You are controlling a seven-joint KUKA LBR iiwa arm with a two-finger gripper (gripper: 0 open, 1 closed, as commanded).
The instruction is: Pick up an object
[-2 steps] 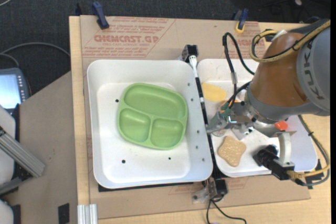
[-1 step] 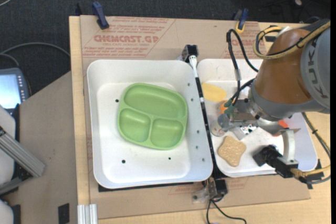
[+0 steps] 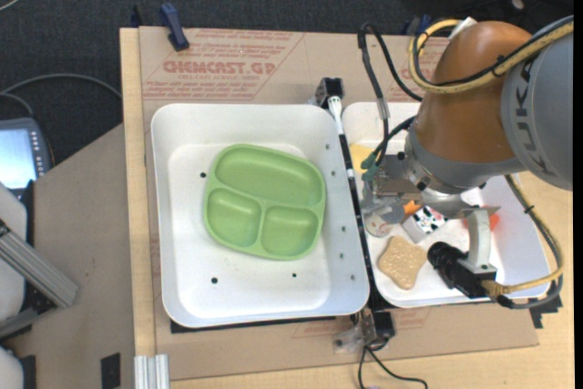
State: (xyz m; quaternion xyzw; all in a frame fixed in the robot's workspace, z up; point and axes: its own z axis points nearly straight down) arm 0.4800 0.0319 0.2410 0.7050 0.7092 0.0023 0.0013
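Note:
My gripper [image 3: 381, 212] hangs low over the left part of the right bin [image 3: 519, 273], mostly hidden under the grey wrist and orange band. A tan, toast-like piece [image 3: 401, 261] lies just in front of it on the bin floor. A small white object with orange and black marks [image 3: 424, 217] sits right beside the gripper. A bit of yellow [image 3: 365, 158] shows at the bin's far left, half covered by the arm. I see nothing clearly between the fingers.
The left bin [image 3: 182, 269] holds a green divided plate [image 3: 265, 201] near its middle. An orange sliver [image 3: 493, 212] peeks out by the wrist in the right bin. The wall between the bins [image 3: 350, 196] runs close to the gripper's left.

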